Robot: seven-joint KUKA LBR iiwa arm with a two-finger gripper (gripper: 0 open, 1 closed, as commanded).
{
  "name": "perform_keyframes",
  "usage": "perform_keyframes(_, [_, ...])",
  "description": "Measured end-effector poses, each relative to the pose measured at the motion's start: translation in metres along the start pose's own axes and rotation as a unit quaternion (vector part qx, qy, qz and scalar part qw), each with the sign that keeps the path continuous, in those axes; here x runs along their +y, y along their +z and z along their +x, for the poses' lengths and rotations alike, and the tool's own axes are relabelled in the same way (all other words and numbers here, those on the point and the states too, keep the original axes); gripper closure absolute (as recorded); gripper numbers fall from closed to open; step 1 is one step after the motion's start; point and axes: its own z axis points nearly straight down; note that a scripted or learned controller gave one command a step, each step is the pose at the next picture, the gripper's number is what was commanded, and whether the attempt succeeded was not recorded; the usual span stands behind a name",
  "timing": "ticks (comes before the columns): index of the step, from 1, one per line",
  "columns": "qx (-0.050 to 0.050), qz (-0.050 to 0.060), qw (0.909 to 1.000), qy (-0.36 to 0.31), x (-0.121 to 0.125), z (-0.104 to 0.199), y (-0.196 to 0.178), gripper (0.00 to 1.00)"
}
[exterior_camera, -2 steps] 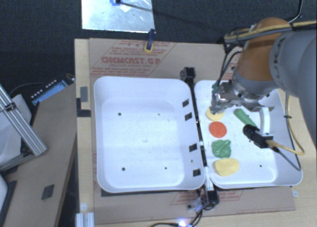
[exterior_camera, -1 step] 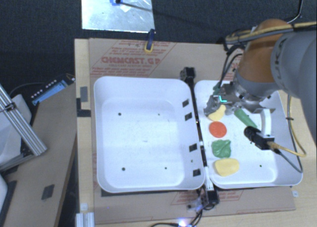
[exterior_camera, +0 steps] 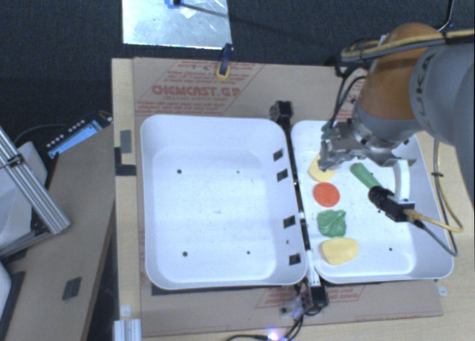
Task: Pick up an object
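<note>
Two white bins sit side by side before you, and the left bin (exterior_camera: 223,206) is nearest your lower left, with the right bin (exterior_camera: 390,252) holding all the loose pieces. Starting at the near edge of that right bin, you see a yellow lump (exterior_camera: 340,250), then just behind it and nearly touching a green crumpled piece (exterior_camera: 332,222), then a red disc (exterior_camera: 326,195) a little farther on. Beyond the disc lies a pale yellow piece (exterior_camera: 320,172), and beside it to the right a green cylinder (exterior_camera: 364,176) lying at a slant. A black plug (exterior_camera: 390,204) with a yellow cable (exterior_camera: 438,221) hangs over the bin floor right of the red disc. The gripper (exterior_camera: 332,154) is low over the far left part of the right bin, directly above the pale yellow piece and covering its far edge; you cannot tell whether it is wide or narrow, nor whether it touches the piece. The red disc is just nearer than the gripper, while the yellow lump lies well apart from it. Behind rises the grey arm (exterior_camera: 445,87) with its orange band (exterior_camera: 397,72). Farther still, you see a printed board (exterior_camera: 197,88) under the bins, a yellow and blue clip (exterior_camera: 223,62) at its far edge, and a shiny foil sheet (exterior_camera: 174,5).
</note>
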Motion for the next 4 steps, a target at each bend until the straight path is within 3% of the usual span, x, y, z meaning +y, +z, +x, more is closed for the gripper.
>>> perform_keyframes(1, [0.002, -0.006, 1.0000, -0.003, 0.007, 0.080, -0.135, 1.00])
perform_keyframes(2, [0.002, 0.005, 1.0000, -0.003, 0.007, 0.180, -0.056, 1.00])
perform_keyframes(3, [0.002, 0.001, 1.0000, -0.003, -0.013, 0.273, -0.073, 1.00])
perform_keyframes(4, [0.004, -0.007, 1.0000, 0.001, -0.017, 0.266, -0.221, 1.00])
